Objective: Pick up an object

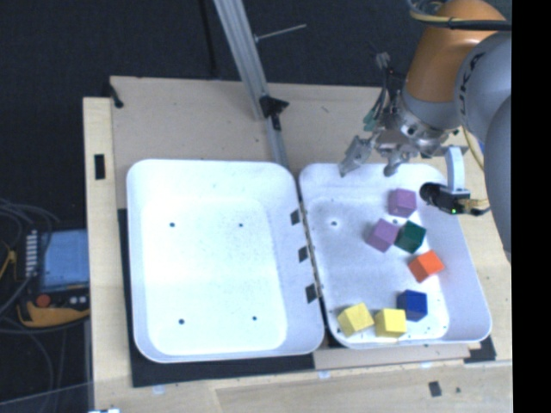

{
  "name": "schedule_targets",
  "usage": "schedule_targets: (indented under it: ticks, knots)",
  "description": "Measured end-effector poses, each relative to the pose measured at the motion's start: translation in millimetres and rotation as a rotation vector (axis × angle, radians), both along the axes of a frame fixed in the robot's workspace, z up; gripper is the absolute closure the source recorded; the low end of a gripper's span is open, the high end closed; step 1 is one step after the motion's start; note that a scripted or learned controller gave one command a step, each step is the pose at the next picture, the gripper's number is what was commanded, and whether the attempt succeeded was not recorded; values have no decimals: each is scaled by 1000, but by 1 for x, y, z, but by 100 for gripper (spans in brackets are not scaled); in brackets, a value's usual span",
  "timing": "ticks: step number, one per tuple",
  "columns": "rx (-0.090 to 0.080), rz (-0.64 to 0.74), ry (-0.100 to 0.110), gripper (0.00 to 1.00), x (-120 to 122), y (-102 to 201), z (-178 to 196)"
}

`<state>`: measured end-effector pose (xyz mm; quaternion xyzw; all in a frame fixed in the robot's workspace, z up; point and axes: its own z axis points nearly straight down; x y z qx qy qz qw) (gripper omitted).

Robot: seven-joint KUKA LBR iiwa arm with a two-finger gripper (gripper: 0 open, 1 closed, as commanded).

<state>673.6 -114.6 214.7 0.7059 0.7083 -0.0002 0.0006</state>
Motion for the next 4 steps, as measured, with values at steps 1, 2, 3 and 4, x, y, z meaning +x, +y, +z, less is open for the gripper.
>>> schedule_targets:
  ticks: [1,2,3,4]
  knots:
    - [-1,1,1,0,0,0,0]
    - [0,-3,5,0,-11,-3,-50]
    - [0,0,4,0,-7,-1,-94]
    - [0,-1,2,0,-7,-1,-119]
